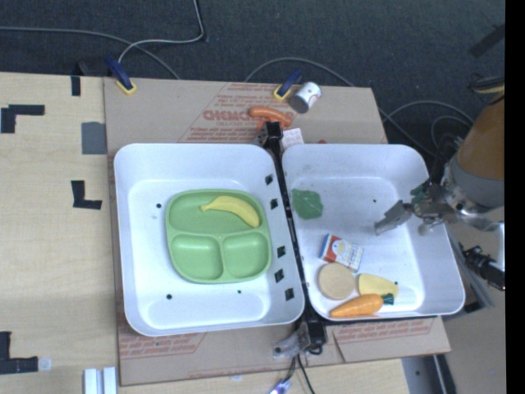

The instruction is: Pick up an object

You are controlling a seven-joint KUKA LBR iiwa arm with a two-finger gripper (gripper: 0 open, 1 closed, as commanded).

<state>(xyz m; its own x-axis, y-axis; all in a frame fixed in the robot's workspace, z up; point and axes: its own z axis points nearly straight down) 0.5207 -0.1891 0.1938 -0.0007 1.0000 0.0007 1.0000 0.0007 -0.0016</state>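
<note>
Over right bin [410, 164], gripper [392, 218] w/ fingers apart & nothing between, low near right wall, angled toward clustered picks at front: carton [341, 251], round biscuit [335, 281], carrot [357, 305]; banana [233, 209] parked on green tray [218, 253] in left bin

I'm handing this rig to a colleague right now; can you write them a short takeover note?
Hand: over the right bin, near its right wall, holding nothing; fingers too small to judge.
Right bin items: green piece upper left; small carton, round tan disc, yellow piece and carrot clustered near the front.
Left bin: green divided plate with a banana in its top compartment.
Done: nothing picked yet.
Left: grasp and lift one object.
</note>
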